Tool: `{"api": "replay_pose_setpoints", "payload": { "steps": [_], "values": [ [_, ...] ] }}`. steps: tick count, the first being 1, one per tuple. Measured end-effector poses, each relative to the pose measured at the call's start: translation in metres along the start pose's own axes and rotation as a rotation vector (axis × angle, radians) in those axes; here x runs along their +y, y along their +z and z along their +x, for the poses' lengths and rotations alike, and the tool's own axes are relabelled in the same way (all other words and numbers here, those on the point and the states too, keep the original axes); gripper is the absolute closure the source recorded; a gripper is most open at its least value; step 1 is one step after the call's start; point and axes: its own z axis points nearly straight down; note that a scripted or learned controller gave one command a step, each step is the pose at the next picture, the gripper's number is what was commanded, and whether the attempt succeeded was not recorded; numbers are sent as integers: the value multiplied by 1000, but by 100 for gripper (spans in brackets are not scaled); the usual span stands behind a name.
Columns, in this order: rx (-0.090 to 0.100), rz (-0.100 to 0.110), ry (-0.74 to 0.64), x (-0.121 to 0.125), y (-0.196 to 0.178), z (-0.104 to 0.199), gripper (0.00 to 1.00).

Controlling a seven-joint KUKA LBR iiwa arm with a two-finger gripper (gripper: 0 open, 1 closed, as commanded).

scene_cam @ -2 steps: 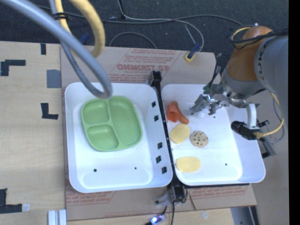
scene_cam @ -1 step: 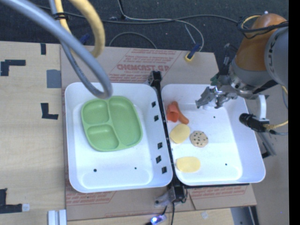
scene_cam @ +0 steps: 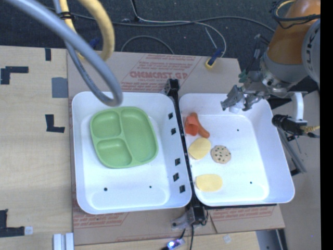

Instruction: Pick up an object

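Above the right bin's (scene_cam: 260,191) far edge, the gripper (scene_cam: 235,101) hangs; finger spread cannot be determined, nothing visibly held.

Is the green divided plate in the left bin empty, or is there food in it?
Empty. The green plate lies flat in the left bin, and all three compartments show bare green.

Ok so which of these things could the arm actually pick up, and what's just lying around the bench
Part of the job:
- gripper, over the right bin's far edge
- orange carrot-like piece
- cookie
- two pale yellow pieces
- green divided plate, in the left bin

Just lying about:
- grey hose and yellow hose
- black cables
- cardboard sheet
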Motion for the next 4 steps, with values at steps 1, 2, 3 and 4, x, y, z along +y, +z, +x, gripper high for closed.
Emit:
{"api": "replay_pose_setpoints", "payload": {
  "steps": [1,2,3,4],
  "values": [
    [1,7,-2,-21,14,52,100],
    [2,7,-3,-34,27,101,100],
    [3,6,-5,-43,21,159,100],
    [1,8,-4,-59,32,215,100]
  ]
}}
